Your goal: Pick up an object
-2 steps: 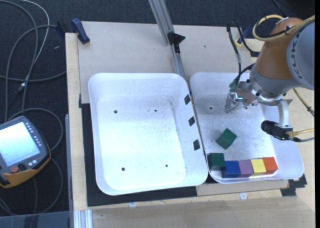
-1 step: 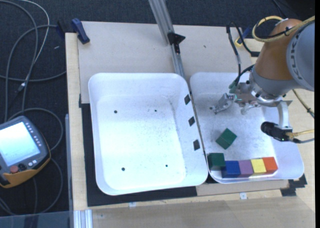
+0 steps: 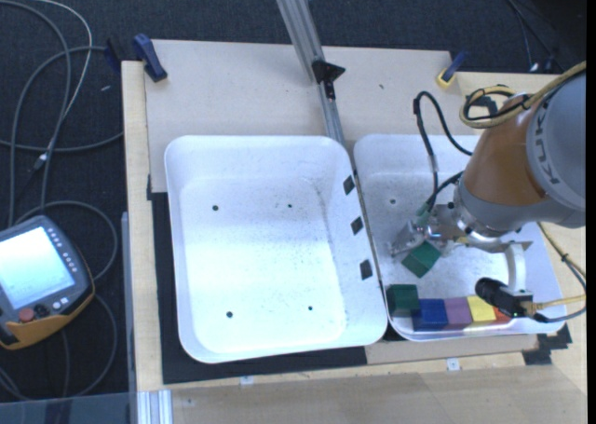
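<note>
In the right bin [image 3: 391,180], my gripper [image 3: 421,243] reaches down from the grey and orange arm. A small green block [image 3: 421,260] sits tilted between its fingertips, and the gripper is shut on it. The block hangs just above the bin floor, apart from the other blocks. Along the bin's front wall lies a row of blocks: dark green [image 3: 402,298], blue [image 3: 431,314], purple [image 3: 458,310], yellow [image 3: 481,309], and a red one [image 3: 504,317] partly hidden by a black cable fitting.
The left bin [image 3: 261,245] stands beside the right one, joined by black clips [image 3: 357,225]. A metal pole [image 3: 303,31] slants up from the bins' back edge. Cables loop over the right bin's rear. A teach pendant [image 3: 37,278] lies off the bench at left.
</note>
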### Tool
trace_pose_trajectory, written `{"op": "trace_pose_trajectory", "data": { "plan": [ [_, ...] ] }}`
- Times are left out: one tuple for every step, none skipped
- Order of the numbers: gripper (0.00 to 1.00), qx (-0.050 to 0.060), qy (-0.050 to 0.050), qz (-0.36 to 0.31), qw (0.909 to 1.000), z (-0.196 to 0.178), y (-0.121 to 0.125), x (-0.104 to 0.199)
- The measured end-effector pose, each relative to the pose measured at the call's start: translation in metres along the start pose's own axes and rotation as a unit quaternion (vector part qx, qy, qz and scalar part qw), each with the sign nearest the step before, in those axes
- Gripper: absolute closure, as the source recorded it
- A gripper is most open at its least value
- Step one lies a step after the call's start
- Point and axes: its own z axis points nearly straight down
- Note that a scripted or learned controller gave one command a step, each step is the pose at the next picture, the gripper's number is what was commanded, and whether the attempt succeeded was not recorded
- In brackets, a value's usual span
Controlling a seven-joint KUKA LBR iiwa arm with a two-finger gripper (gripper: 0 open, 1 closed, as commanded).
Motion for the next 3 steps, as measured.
{"op": "trace_pose_trajectory", "data": {
  "plan": [
    [0.00,-0.009,-0.002,-0.001,1.0000,-0.074,-0.004,0.002],
    [0.00,0.000,0.000,-0.001,1.0000,0.002,-0.005,0.011],
    [0.00,-0.004,-0.001,-0.001,1.0000,-0.003,-0.008,0.022]
  ]
}}
